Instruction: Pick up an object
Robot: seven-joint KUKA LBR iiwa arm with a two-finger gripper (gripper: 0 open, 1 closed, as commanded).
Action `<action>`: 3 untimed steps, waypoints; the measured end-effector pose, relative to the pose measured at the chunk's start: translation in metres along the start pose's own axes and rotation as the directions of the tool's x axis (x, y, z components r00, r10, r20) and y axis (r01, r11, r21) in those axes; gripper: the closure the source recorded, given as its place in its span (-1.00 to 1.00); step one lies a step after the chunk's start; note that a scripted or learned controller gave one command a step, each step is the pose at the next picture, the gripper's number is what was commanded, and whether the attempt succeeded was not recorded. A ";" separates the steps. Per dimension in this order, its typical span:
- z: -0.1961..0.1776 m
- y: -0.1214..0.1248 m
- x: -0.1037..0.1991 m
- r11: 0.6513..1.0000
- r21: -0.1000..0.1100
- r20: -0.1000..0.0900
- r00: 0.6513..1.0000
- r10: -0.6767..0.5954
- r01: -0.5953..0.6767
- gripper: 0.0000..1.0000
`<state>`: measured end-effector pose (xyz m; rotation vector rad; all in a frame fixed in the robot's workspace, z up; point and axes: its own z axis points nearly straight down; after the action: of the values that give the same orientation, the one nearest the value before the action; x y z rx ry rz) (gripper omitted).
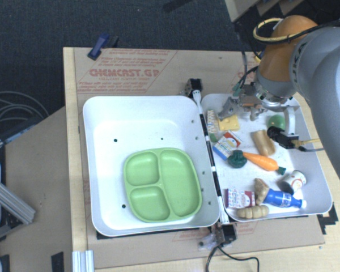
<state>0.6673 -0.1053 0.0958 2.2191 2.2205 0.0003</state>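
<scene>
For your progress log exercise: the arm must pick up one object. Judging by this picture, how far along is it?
Done: the arm has reached into the right bin, its end effector low at the far end beside a yellow block. In hand: nothing visibly lifted. Left: the pick itself; the toy carrot, blue bottle and the rest lie in the bin, and the green divided plate sits in the left bin.

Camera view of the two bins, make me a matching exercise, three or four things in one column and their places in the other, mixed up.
Things:
1. green divided plate
2. carrot
3. blue bottle
4. gripper

Places:
A. far end of the right bin
B. middle of the right bin
C. left bin
D. near end of the right bin

Pairs: 1-C, 2-B, 3-D, 4-A
</scene>
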 end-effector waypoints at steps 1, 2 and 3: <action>0.011 -0.005 0.012 1.000 0.004 -0.001 1.000 0.000 0.000 -1.00; -0.003 -0.002 0.011 1.000 -0.006 0.002 1.000 0.001 -0.001 1.00; -0.001 -0.004 0.012 1.000 -0.001 0.001 1.000 0.001 -0.001 -1.00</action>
<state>0.6637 -0.0937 0.0966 2.2191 2.2187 0.0012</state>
